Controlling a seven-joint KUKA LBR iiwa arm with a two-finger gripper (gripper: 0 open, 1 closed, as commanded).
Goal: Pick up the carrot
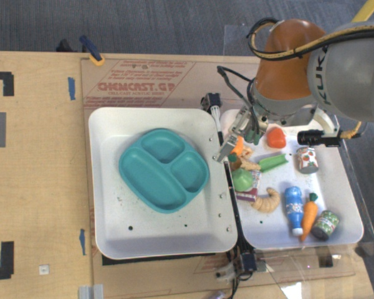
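The carrot, orange with a green top, lies slanted at the front right of the right bin, between a blue bottle and a dark can. My gripper hangs at the left edge of that bin, near its back, far to the upper left of the carrot. A small orange piece shows right at the gripper's tip; whether it is held is unclear.
A teal divided plate fills the left bin. The right bin also holds a red tomato, a red-and-white can, a green vegetable, a green round item and a croissant.
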